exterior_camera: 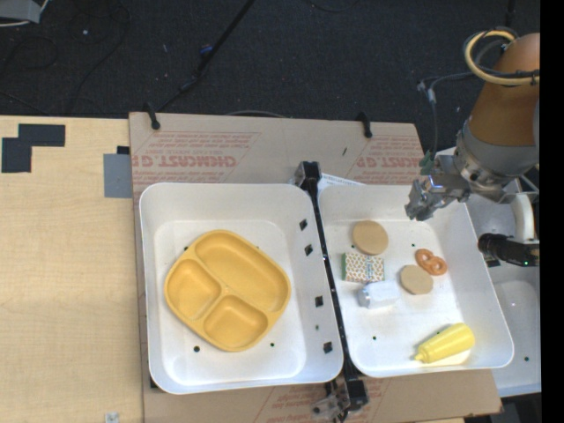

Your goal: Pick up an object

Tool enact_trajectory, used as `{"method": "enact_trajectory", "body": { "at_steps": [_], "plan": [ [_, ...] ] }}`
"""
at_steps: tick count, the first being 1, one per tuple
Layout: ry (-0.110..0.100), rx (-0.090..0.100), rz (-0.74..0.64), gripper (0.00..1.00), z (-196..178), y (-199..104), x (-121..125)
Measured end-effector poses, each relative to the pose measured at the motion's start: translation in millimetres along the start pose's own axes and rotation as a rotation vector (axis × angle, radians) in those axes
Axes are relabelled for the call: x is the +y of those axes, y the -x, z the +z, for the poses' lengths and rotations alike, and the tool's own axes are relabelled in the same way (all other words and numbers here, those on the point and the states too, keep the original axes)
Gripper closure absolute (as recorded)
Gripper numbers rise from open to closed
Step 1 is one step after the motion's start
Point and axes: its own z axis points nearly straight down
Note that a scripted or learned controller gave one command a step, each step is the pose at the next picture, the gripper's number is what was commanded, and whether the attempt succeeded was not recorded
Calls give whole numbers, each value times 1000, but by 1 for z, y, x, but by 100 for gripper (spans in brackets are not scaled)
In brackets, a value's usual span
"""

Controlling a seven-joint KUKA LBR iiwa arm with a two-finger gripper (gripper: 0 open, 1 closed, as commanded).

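Tool (423, 203) hangs over right bin's (493, 324) far rim, finger state unclear, objects well apart below.

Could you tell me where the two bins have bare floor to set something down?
Left bin: margins around the yellow divided plate. Right bin: the strip along its near wall left of the yellow corn. Crowded mid-bin around the tan discs, pretzel and patterned packet.

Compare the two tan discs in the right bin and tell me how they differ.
The upper tan disc lies nearer the bin's far wall; the lower tan disc lies nearer the middle. The upper one looks slightly larger than the lower one. The upper one touches the patterned packet; the lower one sits beside the orange pretzel. Both are round, flat and tan, lying in the right bin.
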Motion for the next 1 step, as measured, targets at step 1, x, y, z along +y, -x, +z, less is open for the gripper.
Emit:
{"method": "enact_trajectory", "body": {
  "at_steps": [1],
  "plan": [
    [-3, 1, 1, 100, 14, -53, 6]
  ]
}}
